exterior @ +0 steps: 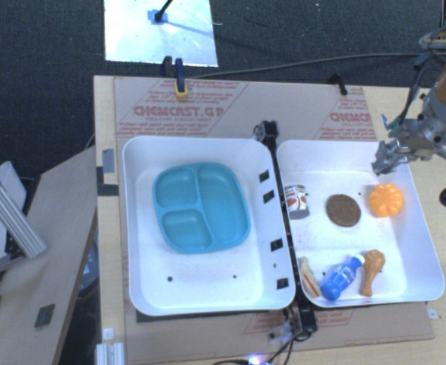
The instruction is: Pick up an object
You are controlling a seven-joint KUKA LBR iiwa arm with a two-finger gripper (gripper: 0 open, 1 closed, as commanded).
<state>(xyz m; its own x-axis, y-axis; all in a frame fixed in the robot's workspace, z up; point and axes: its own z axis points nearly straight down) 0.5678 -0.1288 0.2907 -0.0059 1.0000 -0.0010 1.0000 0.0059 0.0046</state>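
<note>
The right bin (pixel 420 226) holds an orange pumpkin-shaped toy (pixel 386 200), a brown round cookie (pixel 344 210), a small can (pixel 296 201), a blue bottle (pixel 340 278), a chicken drumstick (pixel 371 268) and a hot dog (pixel 308 276). My gripper (pixel 386 158) hangs over the bin's far right corner, just above and beyond the orange toy. Nothing shows between its fingers.
In the left bin (pixel 143 204) lies a blue divided plate (pixel 201 207). Black clips (pixel 272 204) run along the seam between the bins. A cable (pixel 283 67) crosses the bench behind the bins. A metal rail (pixel 10 211) stands at the left.
</note>
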